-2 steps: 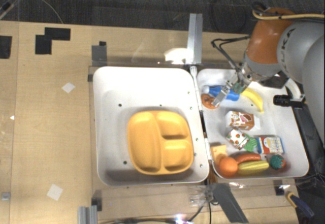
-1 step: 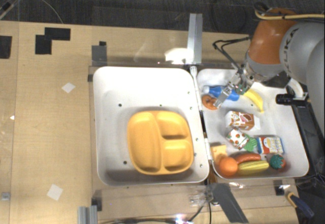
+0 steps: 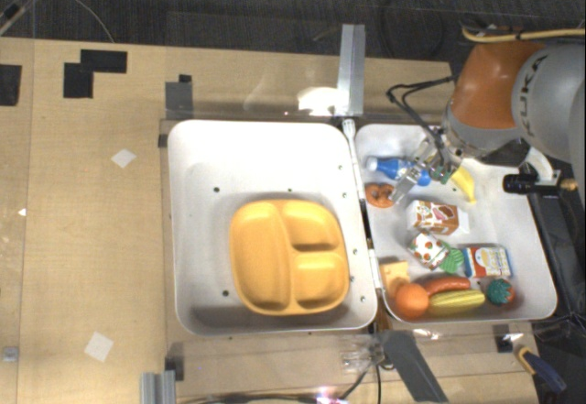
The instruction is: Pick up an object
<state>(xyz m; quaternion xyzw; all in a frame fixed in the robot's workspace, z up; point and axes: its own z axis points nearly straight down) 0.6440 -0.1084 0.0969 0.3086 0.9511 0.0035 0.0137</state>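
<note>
Wooden bench with two white bins, the arm (image 3: 513, 100) reaching into the right bin (image 3: 531, 237).

Its gripper (image 3: 423, 169) hangs low at the far end of that bin, just beside a blue object (image 3: 389, 167); I cannot tell how it is set, and nothing clearly sits in it. I judge the blue object is the target. A round brown toy (image 3: 379, 195) and a yellow piece (image 3: 463, 183) crowd it closely. The left bin (image 3: 201, 164) bears a yellow divided plate (image 3: 288, 256).
</note>
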